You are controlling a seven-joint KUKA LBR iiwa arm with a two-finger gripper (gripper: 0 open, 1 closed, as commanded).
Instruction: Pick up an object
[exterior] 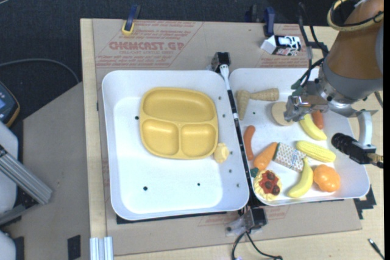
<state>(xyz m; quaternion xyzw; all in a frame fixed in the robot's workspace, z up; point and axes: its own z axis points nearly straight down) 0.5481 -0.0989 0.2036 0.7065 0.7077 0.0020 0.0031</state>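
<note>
A bench (183,39) covered in printed cardboard is seen from above, with two white bins set side by side on it. The left bin (122,149) is occupied by a yellow divided tray (179,122), which lies toward its far half, and a small pale yellow piece (221,153) is found just beside the tray's near right corner, against the bin's right wall.

The right bin (359,182) is crowded with toy food. The arm (356,52) is seen reaching in from the right, its orange band at the top, and the gripper (298,108) is lowered over the far middle of this bin. Whether the fingers are wide or narrow cannot be told, and nothing is seen held between them.

A tan disc (280,114) lies just beside the gripper on its left, and a cone (259,95) lies farther left near the far wall. A banana (311,128) lies just beside the gripper's near side. Nearer the camera, a corn cob (315,151), a second banana (303,181) and an orange fruit (328,178) are grouped at the right. A patterned block (288,157) and a carrot (265,156) are found in the middle, a thin orange stick (248,142) at the left, and a small pizza (268,183) at the near left corner.
</note>
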